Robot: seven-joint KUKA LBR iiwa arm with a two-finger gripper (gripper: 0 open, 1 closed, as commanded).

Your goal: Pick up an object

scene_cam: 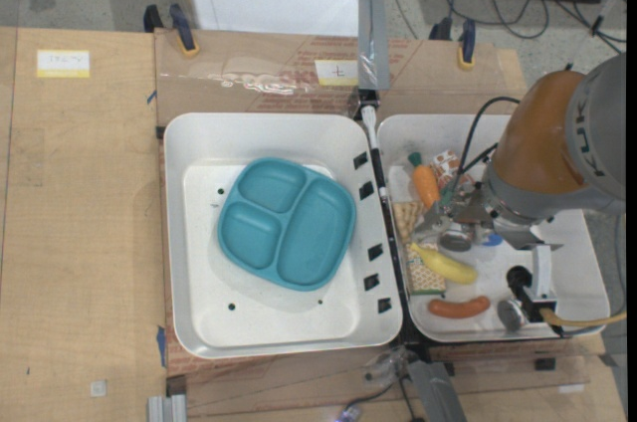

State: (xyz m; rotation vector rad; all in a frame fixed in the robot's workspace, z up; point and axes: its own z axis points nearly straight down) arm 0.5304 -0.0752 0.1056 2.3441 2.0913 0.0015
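The right bin [587, 296] holds several toy foods. An orange carrot [426, 185] lies at its upper left, with a small colourful packet [445, 163] just behind it. A yellow banana [445, 265] lies lower down, and a reddish sausage [460, 308] rests near the front wall. Tan waffle-like pieces [405, 217] sit along the left wall. My gripper [453, 227] hangs low in this bin, between the carrot and the banana, close above the banana's upper end. The wrist hides what lies directly beneath it.
The left bin [189, 211] carries a teal three-section plate [289, 223]. A raised divider with black clips [370, 211] separates the two bins. My grey and orange arm [542, 156] covers the right bin's upper right part.
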